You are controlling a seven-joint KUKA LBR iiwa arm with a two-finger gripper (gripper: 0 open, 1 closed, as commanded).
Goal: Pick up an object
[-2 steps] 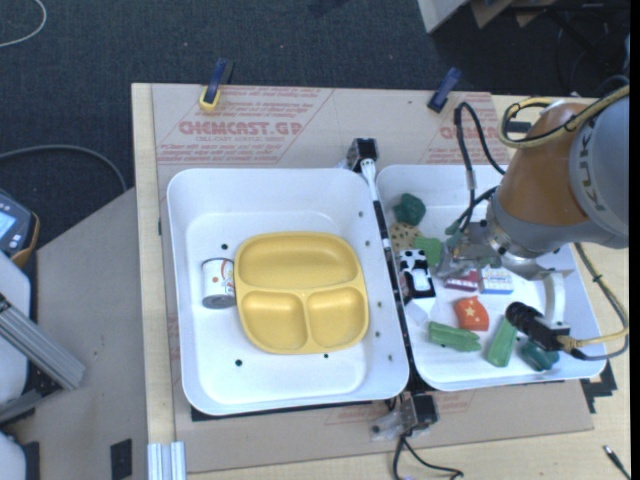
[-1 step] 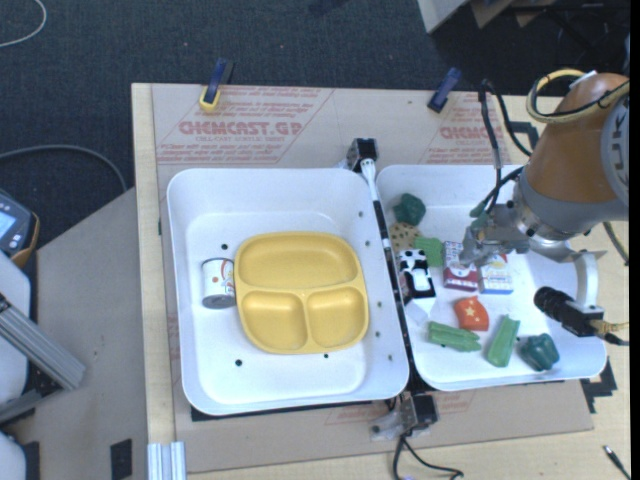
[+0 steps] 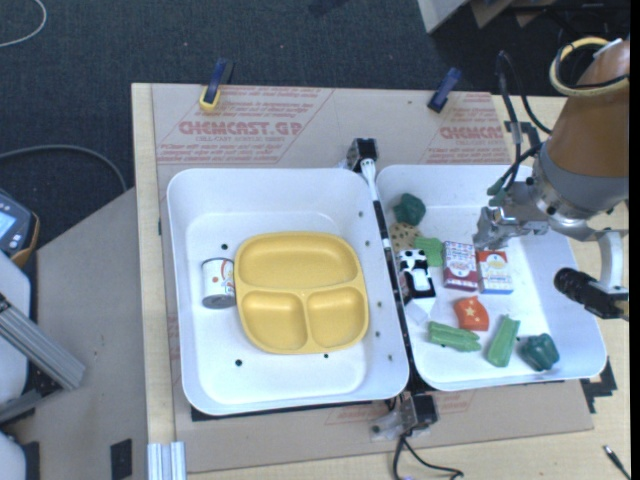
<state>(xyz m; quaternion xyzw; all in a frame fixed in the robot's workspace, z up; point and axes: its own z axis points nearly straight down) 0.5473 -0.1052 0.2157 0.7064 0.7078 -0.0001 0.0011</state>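
Bench (image 3: 300, 118), left white bin (image 3: 190, 298) beside right white bin (image 3: 570, 298)

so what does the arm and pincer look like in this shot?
The arm has an orange-brown band over a grey wrist section. Black cables run down its left side. The pincer assembly below is bare grey metal with small fittings. A black cylindrical part sticks out near the white bracket on the right.

dark carpet floor (image 3: 200, 18) around bench (image 3: 300, 118)
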